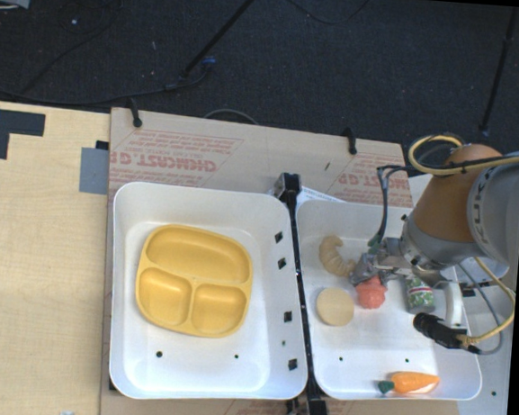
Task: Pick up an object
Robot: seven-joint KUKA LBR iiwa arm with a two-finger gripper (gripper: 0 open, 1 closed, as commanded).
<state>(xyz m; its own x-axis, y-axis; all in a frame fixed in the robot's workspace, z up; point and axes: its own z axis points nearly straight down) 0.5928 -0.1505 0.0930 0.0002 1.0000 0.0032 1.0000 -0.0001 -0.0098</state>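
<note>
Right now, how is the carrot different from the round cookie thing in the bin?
The carrot is orange with a green tip, while the round cookie is pale cream all over. The carrot is long and pointed; the cookie is a flat-looking disc. The carrot lies near the front edge of the right bin, whereas the cookie sits closer to the divider, beside a red piece. Both lie in the same white bin.

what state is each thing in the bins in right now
yellow plate: flat, upright, in left bin
croissant: lying in right bin, far side
round biscuit: flat, beside red ball
red ball: at the pincer, grip unclear
carrot: lying at near edge
can: on its side under the arm
</note>
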